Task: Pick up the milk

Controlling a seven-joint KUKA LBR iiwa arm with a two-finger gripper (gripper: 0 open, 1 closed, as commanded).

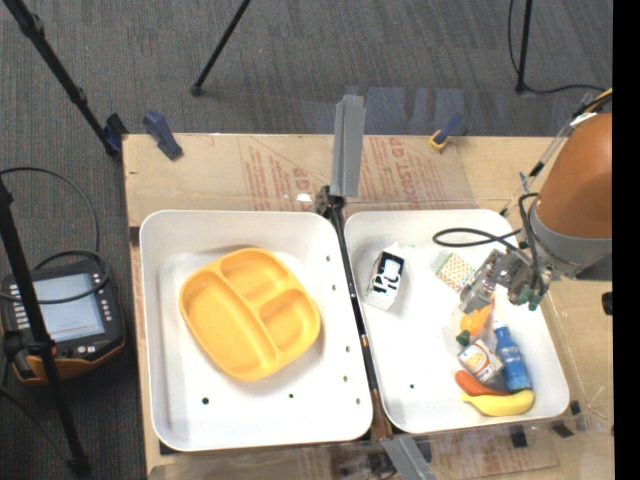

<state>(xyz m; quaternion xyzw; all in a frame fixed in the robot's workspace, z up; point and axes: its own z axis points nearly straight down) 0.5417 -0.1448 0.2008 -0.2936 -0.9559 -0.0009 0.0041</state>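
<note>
Milk: you have one carton (388, 278), at 9 o'clock in the right bin (420, 408).
Gripper (492, 290): at 3 o'clock from it, fingers unreadable.
Others: one banana (500, 403), one blue bottle (511, 358).
Left bin (170, 408): one yellow plate (250, 312).
Surface: brown bench (240, 168) on grey carpet (120, 38).

Robot lab, grey carpet (300, 38), tripod legs (225, 38), control pendant (62, 313) on the floor, clamped plywood bench (250, 173)
</note>
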